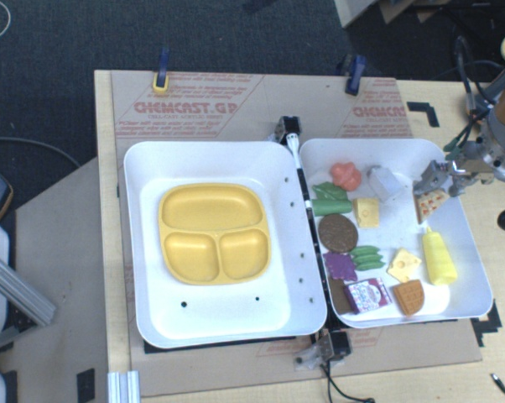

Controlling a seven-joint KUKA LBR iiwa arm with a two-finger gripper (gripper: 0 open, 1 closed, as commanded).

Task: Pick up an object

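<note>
- Nearest the camera in the right bin, a maroon packet lies beside a brown toast slice
- Just behind them are a purple piece, green beans, a pale yellow cheese wedge and a yellow corn cob
- A round brown cookie sits by the bin's left wall, with a small yellow block and a green vegetable just beyond it
- The left bin holds a yellow divided plate
- A speckled cracker lies near the right bin's right side, just below the gripper; whether the gripper is closed on it or released cannot be told
- Farther back lie a pink-red piece and a clear wrapper
- Two blue clamps pin the far edge of the cardboard sheet
</note>
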